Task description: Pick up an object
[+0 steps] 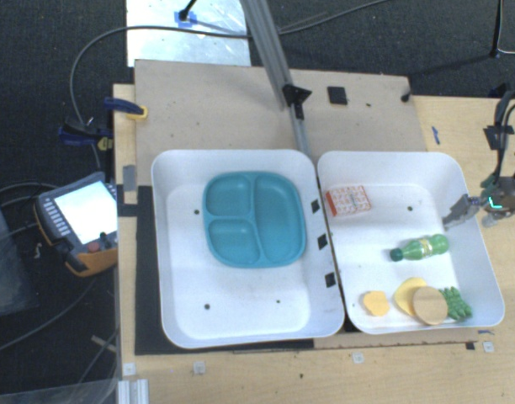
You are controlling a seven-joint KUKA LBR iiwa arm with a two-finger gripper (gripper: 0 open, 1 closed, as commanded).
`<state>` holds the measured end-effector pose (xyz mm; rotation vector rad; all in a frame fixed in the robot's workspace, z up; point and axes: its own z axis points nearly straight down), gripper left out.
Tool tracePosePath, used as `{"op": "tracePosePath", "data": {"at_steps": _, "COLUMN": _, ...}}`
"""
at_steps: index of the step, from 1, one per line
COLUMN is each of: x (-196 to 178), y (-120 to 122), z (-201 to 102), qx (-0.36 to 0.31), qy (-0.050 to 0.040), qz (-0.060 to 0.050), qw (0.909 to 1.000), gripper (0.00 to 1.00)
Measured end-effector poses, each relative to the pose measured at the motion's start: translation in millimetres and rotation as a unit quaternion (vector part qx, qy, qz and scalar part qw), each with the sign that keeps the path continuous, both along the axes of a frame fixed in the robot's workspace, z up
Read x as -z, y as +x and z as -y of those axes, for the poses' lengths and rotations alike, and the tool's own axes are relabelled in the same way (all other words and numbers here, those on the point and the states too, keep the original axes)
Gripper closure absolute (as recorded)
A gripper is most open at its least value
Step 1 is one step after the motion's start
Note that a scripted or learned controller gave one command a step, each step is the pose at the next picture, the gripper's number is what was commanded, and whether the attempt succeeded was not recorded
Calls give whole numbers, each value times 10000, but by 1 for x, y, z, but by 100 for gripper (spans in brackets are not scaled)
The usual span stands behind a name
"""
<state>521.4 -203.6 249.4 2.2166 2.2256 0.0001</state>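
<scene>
Left bin [177, 251]: a teal divided plate [255, 219] lies in its upper middle. Right bin [459, 175]: a red-patterned card [348, 200] near the upper left corner; a green bottle [420, 248] on its side at mid-right; a yellow disc [375, 303], a yellow piece [408, 292], a tan disc [429, 306] and a green sprig [456, 303] along the lower edge. Gripper [464, 210] sits at the right rim, above the bottle; its state cannot be told.

Glossy white plastic bins [241, 326], smooth teal plastic plate [255, 219], matt board bench [215, 99]
</scene>
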Motion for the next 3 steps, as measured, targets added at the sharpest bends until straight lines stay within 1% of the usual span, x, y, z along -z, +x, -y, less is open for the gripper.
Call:
{"op": "tracePosePath", "data": {"at_steps": 1, "x": -1, "y": 0, "z": 0, "qx": -1, "qy": -2, "qz": 7, "qw": 10000, "gripper": 0}}
{"op": "tracePosePath", "data": {"at_steps": 2, "x": 62, "y": 0, "z": -2, "qx": 14, "qy": 7, "qz": -19, "qw": 10000, "gripper": 0}}
{"op": "tracePosePath", "data": {"at_steps": 3, "x": 105, "y": 0, "z": 1, "qx": 17, "qy": 3, "qz": -9, "qw": 10000, "gripper": 0}}
